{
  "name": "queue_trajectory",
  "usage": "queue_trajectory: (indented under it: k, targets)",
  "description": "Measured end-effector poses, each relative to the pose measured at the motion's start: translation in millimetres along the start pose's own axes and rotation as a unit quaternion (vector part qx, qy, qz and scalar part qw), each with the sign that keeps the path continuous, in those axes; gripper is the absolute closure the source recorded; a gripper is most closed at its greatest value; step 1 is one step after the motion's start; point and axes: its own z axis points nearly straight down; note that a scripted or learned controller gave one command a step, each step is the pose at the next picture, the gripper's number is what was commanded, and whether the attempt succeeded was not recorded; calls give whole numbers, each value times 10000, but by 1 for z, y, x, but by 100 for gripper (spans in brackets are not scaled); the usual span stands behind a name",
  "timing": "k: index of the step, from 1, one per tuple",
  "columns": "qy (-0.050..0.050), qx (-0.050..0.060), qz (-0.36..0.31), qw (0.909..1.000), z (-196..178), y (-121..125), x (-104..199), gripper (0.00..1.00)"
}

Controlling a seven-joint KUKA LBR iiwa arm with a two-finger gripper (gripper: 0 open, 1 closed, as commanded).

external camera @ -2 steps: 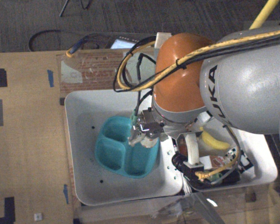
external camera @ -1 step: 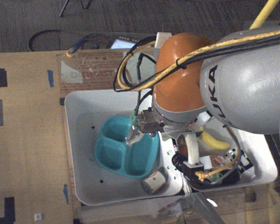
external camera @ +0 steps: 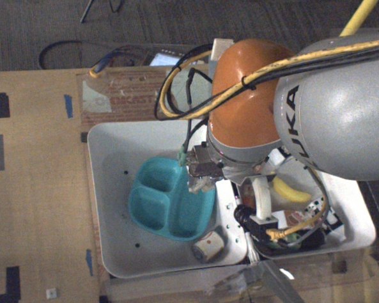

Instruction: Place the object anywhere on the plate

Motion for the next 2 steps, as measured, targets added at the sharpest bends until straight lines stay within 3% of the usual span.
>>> queue_trajectory:
  k: [1, 2]
  targets:
    - [-3, 11, -1153, 9933, 64, -7, 62, 100]
    - [0, 5, -2109, 9775, 146, 10, 11, 100]
